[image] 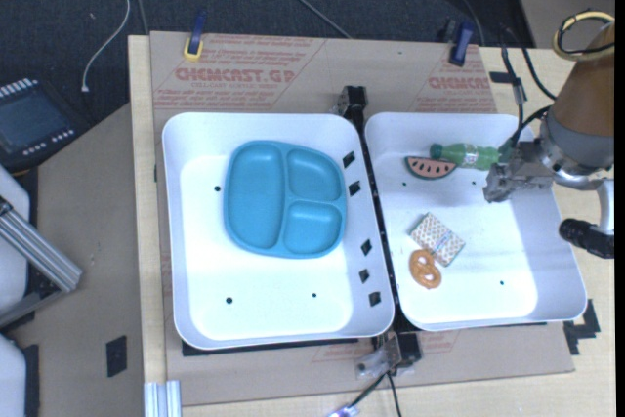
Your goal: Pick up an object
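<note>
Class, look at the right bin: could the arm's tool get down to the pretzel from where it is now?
Probably yes. The tool sits over the right bin's far side, and the pretzel lies uncovered below it in the view, apart from the bin's walls. Only the patterned packet touches it.

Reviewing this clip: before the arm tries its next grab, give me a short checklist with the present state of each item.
1. Objects in the right bin: ok; watermelon slice, green bottle, checkered packet and pretzel lie there.
2. Claw over the right bin: ok, at its far right part, beside the bottle's end.
3. Something between the fingers: cannot tell.
4. Nearest target free of neighbours: not ok; the bottle and the watermelon slice lie close together.
5. Packet and pretzel apart: not ok; they touch or nearly so.
6. Blue divided plate out of the way: ok, in the left bin.
</note>
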### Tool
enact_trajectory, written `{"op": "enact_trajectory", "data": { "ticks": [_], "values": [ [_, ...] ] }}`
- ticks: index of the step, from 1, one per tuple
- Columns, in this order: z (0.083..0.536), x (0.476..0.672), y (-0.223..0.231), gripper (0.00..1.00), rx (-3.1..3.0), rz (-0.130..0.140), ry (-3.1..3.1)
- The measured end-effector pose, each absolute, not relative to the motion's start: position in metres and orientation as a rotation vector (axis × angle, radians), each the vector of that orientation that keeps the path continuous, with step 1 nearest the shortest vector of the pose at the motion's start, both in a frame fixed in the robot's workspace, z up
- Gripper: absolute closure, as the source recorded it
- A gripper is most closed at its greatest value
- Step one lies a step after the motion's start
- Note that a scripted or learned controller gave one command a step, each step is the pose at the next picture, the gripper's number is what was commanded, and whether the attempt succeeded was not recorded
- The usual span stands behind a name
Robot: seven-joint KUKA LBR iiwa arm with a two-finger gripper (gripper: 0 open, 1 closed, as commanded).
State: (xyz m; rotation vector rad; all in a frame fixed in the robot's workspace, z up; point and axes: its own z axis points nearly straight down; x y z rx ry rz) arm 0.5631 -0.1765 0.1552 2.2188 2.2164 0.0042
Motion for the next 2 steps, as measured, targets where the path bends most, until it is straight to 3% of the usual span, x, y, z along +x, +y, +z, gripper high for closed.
{"op": "enact_trajectory", "data": {
  "ticks": [2],
  "values": [
    [0.256,0.57,-0.189,1.0,2.217,0.004,2.218]
  ]
}}
